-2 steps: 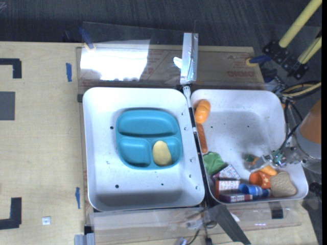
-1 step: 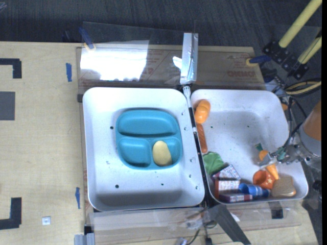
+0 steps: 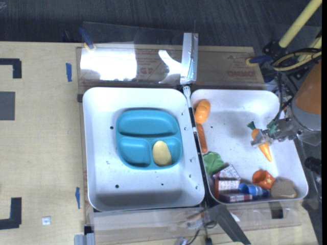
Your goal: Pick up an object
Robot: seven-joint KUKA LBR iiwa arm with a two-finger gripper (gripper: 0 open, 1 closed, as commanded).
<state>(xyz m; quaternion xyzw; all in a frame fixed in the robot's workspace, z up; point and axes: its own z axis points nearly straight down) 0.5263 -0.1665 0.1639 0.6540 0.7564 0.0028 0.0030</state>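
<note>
Over in the right shallow white bin [image 3: 225, 98] the pincer [image 3: 265, 135] is clamped on a small orange toy carrot with a green top [image 3: 264, 148], its tip hanging free, so looks like grasp is made and next is lifting straight up without dropping it

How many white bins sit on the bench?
2. The left shallow white bin holds a blue divided plastic tray with a yellow potato-shaped piece; the right shallow white bin holds the toy clutter.
</note>
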